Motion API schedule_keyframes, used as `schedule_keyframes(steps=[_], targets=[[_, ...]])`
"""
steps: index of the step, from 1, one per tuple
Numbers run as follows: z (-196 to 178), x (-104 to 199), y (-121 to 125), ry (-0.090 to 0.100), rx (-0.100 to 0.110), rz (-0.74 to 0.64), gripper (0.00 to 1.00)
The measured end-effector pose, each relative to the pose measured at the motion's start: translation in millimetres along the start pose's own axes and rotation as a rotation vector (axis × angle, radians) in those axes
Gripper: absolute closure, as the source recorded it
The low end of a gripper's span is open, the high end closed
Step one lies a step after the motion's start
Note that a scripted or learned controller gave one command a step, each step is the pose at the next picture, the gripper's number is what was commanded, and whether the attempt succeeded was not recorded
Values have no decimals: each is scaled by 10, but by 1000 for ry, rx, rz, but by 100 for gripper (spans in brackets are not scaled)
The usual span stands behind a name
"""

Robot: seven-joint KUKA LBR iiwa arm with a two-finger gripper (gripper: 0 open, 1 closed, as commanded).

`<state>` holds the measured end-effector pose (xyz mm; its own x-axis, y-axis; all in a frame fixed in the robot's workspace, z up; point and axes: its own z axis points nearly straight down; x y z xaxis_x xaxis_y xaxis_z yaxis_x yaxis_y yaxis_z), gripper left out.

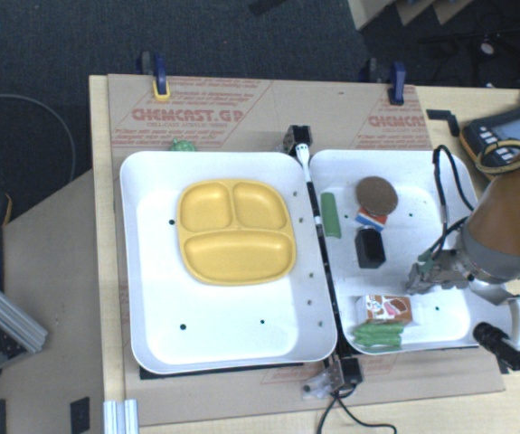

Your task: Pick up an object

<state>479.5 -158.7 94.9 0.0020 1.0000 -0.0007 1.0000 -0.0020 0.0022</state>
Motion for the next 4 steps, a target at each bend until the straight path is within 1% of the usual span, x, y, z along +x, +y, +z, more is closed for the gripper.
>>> schedule_keyframes(steps=[1,2,3,4], targets=[[-1313,513,88,0,-12,-9,100],[-2317,1427,18,3,-11,-15,100],[-1987,2151,-8,3,8,-10,100],[-2968,1785,11,1,-10,-1,100]])
